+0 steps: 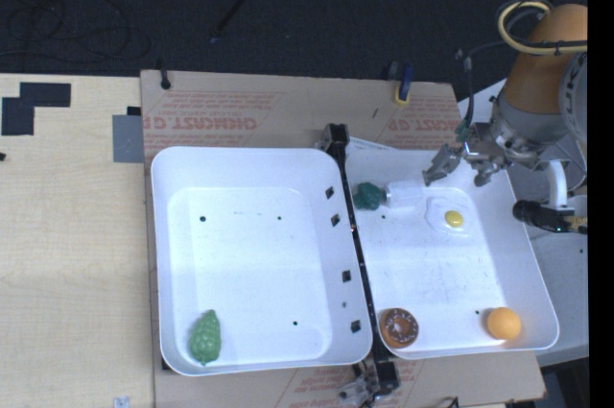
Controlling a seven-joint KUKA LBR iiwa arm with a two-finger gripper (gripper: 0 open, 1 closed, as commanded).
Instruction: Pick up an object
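Observation:
My gripper (462, 170) hangs over the far right rim of the right bin (537, 286), open, with nothing between its fingers. Just below it a fried-egg toy (453, 220) lies flat on the bin floor. To the left, near the divider, sits a dark green lump (367, 196) with a clear piece (404, 197) beside it. A chocolate donut (398, 326) rests at the near left corner of this bin. An orange ball (503, 324) lies at the near right corner.
The left bin (163, 204) holds a light green knobbly object (205, 337) in its near left corner. A black divider rail (350, 243) runs between the bins. Brown cardboard (249, 113) lies under both.

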